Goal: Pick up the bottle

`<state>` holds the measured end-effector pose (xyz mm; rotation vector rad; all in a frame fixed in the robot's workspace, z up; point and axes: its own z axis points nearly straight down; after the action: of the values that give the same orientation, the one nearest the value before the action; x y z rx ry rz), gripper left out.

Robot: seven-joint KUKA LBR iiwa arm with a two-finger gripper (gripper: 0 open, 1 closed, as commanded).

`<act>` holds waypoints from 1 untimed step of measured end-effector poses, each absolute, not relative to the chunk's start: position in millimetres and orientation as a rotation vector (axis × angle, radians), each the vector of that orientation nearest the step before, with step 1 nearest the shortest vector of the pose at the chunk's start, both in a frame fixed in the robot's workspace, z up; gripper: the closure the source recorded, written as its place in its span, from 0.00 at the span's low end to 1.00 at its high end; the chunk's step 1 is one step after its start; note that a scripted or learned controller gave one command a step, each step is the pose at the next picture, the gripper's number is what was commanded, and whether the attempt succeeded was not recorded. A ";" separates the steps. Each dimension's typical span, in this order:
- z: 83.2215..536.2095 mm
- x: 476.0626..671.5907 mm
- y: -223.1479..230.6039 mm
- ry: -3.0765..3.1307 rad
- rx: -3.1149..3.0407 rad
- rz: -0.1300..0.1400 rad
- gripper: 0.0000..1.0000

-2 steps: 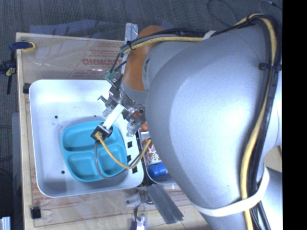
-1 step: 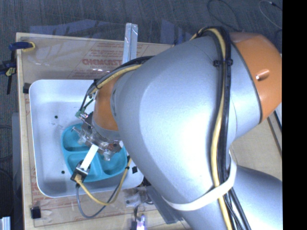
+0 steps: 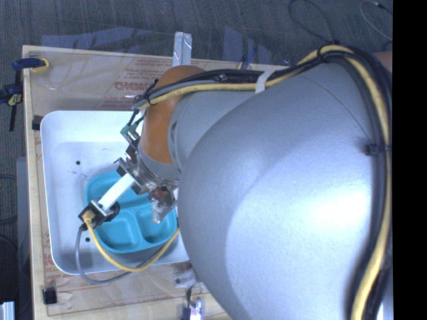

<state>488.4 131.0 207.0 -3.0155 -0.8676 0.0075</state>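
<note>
Right now you've got the gripper [image 3: 159,209] low over the blue tray [image 3: 127,232] in the left bin [image 3: 57,179], prob. reaching down for a grab (finger state: can't tell). Bottle's spot I can't make out, arm covers much.

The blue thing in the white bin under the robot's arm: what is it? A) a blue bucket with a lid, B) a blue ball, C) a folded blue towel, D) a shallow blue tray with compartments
D: the blue tray lies flat in the white bin, and raised ridges split it into shallow compartments, with the arm's tool right over it.
</note>
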 end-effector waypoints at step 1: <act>237.9 515.9 32.3 -0.480 -3.102 0.012 0.00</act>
<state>515.9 32.3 237.9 -3.1017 -0.4803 0.0122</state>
